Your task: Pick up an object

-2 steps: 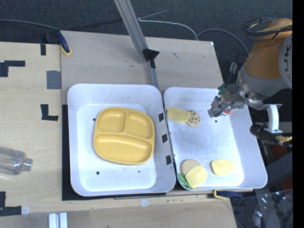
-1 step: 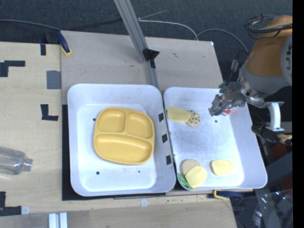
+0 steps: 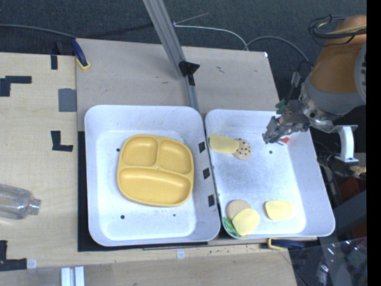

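My gripper hangs over the upper right part of the right bin, its dark fingers pointing down-left. A yellow oblong piece with a brown speckled end lies to its left, near the bin's left wall, apart from the gripper. At the bin's front lie a yellow round piece on top of a tan disc and a green bit, and a yellow oval piece to their right. Nothing shows between the fingers.
The left bin holds a yellow divided plate. A metal pole slants down to the bins' back edge. A clear plastic bottle lies on the bench at far left.
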Motion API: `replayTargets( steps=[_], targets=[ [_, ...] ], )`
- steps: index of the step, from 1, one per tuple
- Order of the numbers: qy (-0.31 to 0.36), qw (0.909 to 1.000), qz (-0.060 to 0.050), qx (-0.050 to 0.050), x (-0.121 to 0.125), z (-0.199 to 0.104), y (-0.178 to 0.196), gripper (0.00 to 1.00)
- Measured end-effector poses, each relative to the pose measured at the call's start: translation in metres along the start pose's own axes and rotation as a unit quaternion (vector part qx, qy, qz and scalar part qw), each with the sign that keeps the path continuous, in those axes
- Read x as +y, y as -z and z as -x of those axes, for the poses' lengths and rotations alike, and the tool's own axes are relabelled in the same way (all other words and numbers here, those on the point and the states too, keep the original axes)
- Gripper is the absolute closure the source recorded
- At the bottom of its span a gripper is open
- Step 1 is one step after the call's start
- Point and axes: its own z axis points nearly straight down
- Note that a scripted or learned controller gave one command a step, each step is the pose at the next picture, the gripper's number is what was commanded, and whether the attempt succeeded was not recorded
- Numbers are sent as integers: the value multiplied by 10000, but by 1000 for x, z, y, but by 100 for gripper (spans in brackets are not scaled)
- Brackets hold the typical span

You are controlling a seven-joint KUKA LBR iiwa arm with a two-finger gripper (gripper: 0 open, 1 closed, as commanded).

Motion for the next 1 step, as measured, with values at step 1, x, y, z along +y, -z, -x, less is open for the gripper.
replayTargets(
  steps=[1],
  targets=[
    [14, 10000, -3, 10, 0, -2, 9, 100]
  ],
)
